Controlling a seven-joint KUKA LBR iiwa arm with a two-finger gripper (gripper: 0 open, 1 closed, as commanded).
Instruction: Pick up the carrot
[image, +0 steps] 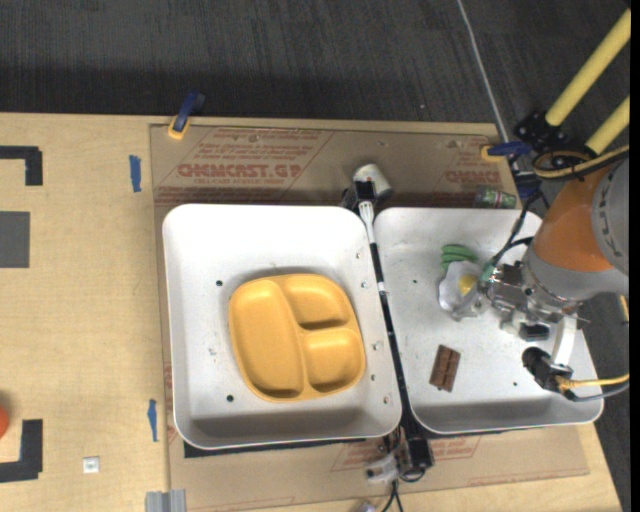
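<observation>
End effector, grip state impossible to tell, low in right bin; cardboard lettering "CHEMCAST".

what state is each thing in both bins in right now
yellow divided plate: right way up in the left bin, compartments bare
brown block: lying flat on the right bin floor, apart from the gripper
gripper: low in the right bin, at a yellow and green item
yellow and green item: at the gripper's tip, partly hidden; held or not is unclear

Glossy yellow plastic tray, smooth white bins
</observation>
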